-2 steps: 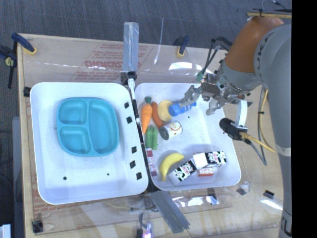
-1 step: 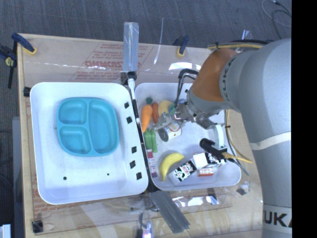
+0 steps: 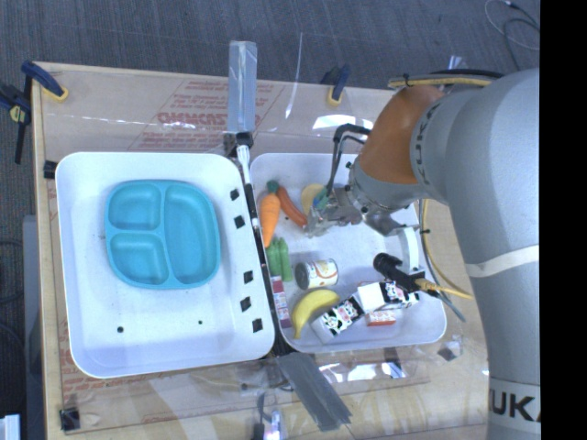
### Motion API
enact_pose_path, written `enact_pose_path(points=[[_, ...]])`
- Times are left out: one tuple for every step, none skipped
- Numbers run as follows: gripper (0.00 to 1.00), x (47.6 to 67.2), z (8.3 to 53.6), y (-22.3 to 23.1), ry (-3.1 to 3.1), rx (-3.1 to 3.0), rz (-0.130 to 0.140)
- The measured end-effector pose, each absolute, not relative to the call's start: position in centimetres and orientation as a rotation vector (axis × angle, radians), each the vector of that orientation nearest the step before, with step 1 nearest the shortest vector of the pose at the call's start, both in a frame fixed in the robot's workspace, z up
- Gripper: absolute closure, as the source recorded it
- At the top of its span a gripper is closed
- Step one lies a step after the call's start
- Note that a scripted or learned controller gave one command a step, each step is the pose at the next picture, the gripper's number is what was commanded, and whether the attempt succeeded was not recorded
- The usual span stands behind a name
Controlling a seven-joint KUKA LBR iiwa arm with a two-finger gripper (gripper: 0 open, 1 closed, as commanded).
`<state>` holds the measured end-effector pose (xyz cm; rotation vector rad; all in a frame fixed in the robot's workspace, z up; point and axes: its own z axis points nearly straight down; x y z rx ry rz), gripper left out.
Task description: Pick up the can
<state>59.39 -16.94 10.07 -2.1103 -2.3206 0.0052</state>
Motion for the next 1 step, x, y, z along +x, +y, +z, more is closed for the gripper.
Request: enact_pose_path(points=[[1.00, 60.57, 13.53, -21.04, -2.614, -1.744, 0.001]])
